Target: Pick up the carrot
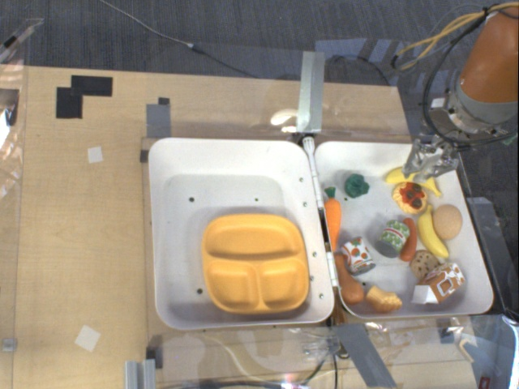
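My left bin [174, 217] bears a yellow compartment tray [255, 261]. My right bin [478, 294] holds a banana [430, 235], an egg [447, 220], a cookie [422, 263], a green broccoli piece [356, 186] and a small carton [442, 282].

I see a pale wooden bench [73, 241] with black tape patches [81, 94] and grey tape strips [160, 120], dark grey carpet [203, 10] beyond it, and a thin cable [122, 13] trailing across that floor.
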### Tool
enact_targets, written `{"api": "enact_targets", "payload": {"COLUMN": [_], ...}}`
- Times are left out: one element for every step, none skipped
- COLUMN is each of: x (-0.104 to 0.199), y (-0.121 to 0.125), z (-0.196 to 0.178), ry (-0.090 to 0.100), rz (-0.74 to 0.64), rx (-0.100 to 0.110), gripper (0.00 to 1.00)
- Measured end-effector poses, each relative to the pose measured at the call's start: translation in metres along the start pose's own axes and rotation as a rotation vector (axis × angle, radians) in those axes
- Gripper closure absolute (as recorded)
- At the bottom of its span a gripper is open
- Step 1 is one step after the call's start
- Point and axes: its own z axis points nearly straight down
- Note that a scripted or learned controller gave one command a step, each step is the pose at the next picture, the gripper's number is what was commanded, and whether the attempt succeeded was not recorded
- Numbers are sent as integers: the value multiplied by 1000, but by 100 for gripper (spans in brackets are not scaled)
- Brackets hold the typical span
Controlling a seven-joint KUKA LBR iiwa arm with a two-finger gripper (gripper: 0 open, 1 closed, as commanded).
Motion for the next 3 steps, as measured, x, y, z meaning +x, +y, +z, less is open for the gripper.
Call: {"api": "enact_targets", "payload": {"x": [-43,-44,12], "y": [23,136,74], "z": [-44,27,62], "ry": [-2,-1,1], "rz": [-526,-447,-767], "rx": [3,-12,-5], "gripper": [100,100,100]}}
